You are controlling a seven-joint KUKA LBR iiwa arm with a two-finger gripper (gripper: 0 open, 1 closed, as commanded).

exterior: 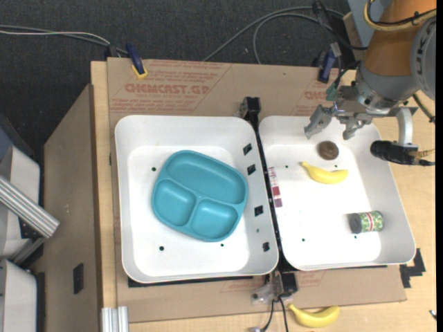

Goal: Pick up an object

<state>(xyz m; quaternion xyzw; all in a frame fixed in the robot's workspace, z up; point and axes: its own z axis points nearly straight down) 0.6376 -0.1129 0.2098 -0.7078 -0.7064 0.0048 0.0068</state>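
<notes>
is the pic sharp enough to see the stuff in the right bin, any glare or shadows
Camera view: lighting even, no harsh glare on the white right bin; yellow banana, round brown disc and small green-labelled can read clearly with faint shadows; the metal two-finger gripper looks slightly soft.

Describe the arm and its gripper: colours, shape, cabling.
The arm is a rounded grey body with a broad orange band above the wrist. A pale cable loops by its top. The gripper is grey metal with two splayed fingers.
</notes>
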